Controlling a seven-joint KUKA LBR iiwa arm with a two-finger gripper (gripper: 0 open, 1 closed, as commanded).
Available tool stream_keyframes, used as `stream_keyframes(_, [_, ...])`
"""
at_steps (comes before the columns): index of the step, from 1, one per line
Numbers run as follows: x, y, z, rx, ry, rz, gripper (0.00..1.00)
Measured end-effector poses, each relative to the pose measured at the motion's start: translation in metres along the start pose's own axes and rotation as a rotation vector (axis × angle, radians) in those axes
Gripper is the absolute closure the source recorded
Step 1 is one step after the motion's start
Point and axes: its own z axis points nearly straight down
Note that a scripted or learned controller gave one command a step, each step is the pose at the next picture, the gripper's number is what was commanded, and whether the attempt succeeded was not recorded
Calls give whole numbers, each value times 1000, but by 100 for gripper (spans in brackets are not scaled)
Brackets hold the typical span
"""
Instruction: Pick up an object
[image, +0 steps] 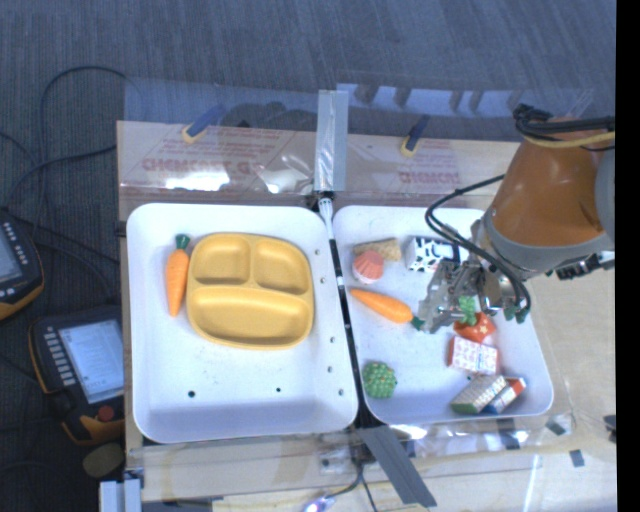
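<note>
My gripper hangs low in the right bin, below the arm's orange band. It is just right of the tip of an orange carrot and just above-left of a red toy fruit with a green top. A red-and-white checkered packet lies below that fruit. A black-and-white spotted item sits just behind the gripper, partly hidden by the wrist. I see nothing lifted off the bin floor.
The right bin also holds a pink round fruit, a tan piece, a green broccoli and small cans at the front right. In the left bin lie a yellow divided plate and a second carrot.
</note>
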Motion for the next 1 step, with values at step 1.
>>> stream_keyframes(1, [32, -18, 11, -1, 1, -535, 100])
